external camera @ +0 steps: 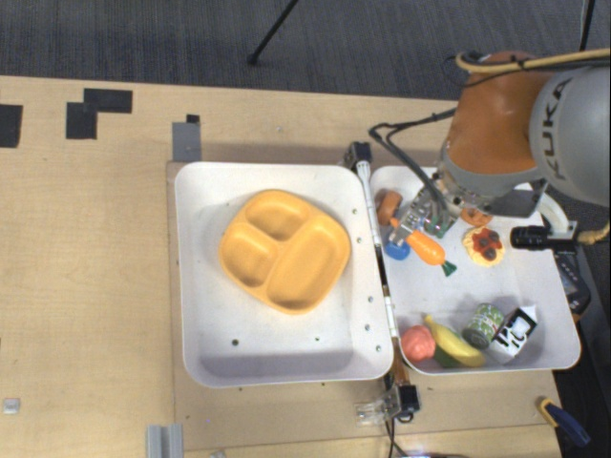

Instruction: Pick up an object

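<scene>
Two white bins sit side by side on the bench. The left bin (205, 256) holds one thing: a yellow tray (284, 249) with three compartments, lying a little far of the bin's middle. The right bin (554, 294) holds the rest, seven small things in all. At its far left corner lies one brown piece (389, 202), too small to name. Just near of it is one blue piece (395, 250), touching the left end of one carrot (428, 249), orange with a green tip pointing right. The gripper (417, 219) hangs over the far left part of this bin, just above the carrot and right of the brown piece; whether its fingers are released or clenched cannot be told, and nothing shows between them. Right of the carrot lies one small round pastry (483, 245) with red topping. Along the near wall, one pink ball (417, 343) sits leftmost, touching one banana (452, 342) that slants to the right. Beside the banana stands one green can (484, 324), tilted, and just right of it one black-and-white box (516, 331). The grey arm (573, 132) with its orange band (492, 113) covers the far right of the bin.
</scene>
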Motion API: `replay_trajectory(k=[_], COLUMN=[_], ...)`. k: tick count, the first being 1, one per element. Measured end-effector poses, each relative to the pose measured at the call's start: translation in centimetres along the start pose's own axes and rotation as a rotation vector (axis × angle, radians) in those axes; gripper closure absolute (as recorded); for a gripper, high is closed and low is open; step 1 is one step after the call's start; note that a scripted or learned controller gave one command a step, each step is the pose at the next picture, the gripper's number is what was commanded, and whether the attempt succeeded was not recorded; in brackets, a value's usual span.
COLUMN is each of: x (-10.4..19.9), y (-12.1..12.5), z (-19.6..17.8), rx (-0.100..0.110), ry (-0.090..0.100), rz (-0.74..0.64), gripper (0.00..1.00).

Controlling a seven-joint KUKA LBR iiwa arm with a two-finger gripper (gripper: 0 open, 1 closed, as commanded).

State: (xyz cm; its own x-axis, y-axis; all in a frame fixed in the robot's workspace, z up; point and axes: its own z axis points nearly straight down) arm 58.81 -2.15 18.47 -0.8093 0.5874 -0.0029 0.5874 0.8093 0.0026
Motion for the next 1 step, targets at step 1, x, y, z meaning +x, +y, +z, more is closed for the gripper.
replay_trajectory(k=[1], x=[6.45], y=[-2.17], z=[-2.03], rx=[0.0], ry=[0.0], rz=[0.107], gripper=[1.0])
